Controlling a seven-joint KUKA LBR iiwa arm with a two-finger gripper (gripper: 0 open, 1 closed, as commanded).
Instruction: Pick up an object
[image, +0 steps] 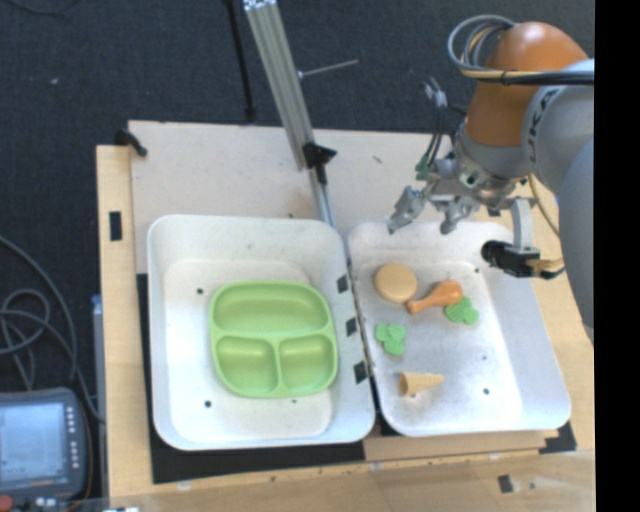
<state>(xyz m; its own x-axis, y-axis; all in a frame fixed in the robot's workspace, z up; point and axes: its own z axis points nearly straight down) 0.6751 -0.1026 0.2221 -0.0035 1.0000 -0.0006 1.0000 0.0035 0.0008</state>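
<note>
Fingers (401, 214) spread apart, nothing between them. Gripper (424, 218) hangs over the far rim of the right bin (530, 390), toward its left corner.

Candidates, all loose in the right bin:
- round tan bun (396, 282), flat, closest to the gripper, just below it in the view
- orange drumstick (438, 297), touching or nearly touching the bun's right side, thick end pointing right
- small green leafy piece (462, 314), right against the drumstick's thick end
- second green leafy piece (391, 338), near the bin's left wall
- tan ice cream cone (420, 382), on its side, alone toward the near edge

Left bin (170, 300) holds a green divided plate (272, 337), three compartments, sitting flat.

Obstacles: slanted metal rail (285, 85) comes down to the seam between the bins, just left of the gripper. Bun, drumstick and first leafy piece are bunched, so tight on their sides.

Open room: right half and near-right corner of the right bin are bare. The cone is well apart from the others.
</note>
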